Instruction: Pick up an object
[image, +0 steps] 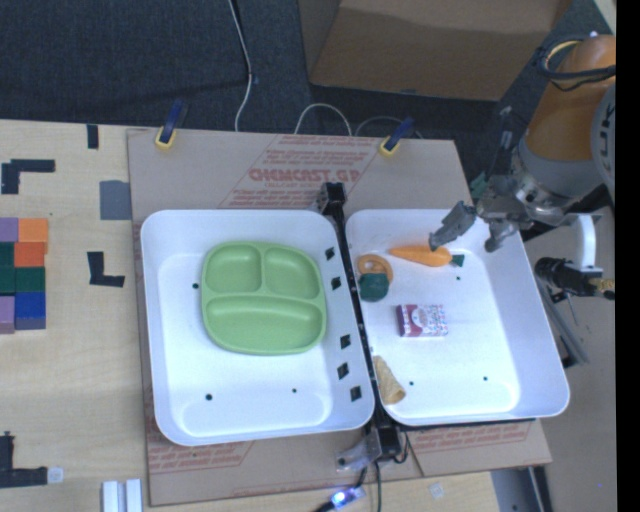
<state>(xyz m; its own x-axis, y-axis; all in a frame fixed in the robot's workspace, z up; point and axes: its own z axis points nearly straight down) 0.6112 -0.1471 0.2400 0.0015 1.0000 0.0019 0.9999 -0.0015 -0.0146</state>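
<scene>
Over the right bin's (535, 345) far side hovers the gripper (470, 232), fingers spread, pinching nothing. Just beneath lies the carrot (420, 256); a small carton (421, 321) sits nearer, a green divided plate (264, 298) left.

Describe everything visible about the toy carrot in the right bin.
The toy carrot is orange, smooth and plastic-looking, with a small dark green stub at its thick end. It lies flat in the right bin, near the far wall, pointed tip toward the left bin and green end toward the arm. The tool hovers just above its thick end, open, fingers spread; whether one finger touches the carrot cannot be told. Nothing else touches it.
</scene>
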